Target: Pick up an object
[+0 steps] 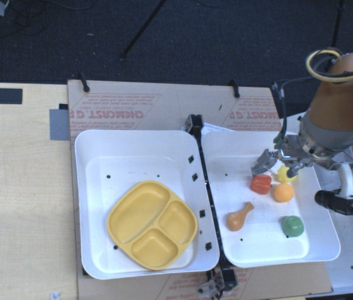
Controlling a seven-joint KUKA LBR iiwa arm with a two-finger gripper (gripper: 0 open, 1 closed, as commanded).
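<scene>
Gripper spread above red toy — yellow piece between fingers.

Grey KUKA arm, bulky rounded wrist housing. Broad orange band above wrist, yellowish cable looped at its top. Metallic grey two-finger gripper at the end. Black cable alongside.

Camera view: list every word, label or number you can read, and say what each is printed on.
"CHEMCAST GP", roughly: red print on the cardboard sheet behind the bins, seen upside down; the last letters are uncertain.
The same red print repeats at the sheet's right end and along its front edge, too blurred to read.
Nothing readable on the white bins, yellow divided plate or toy foods.
</scene>
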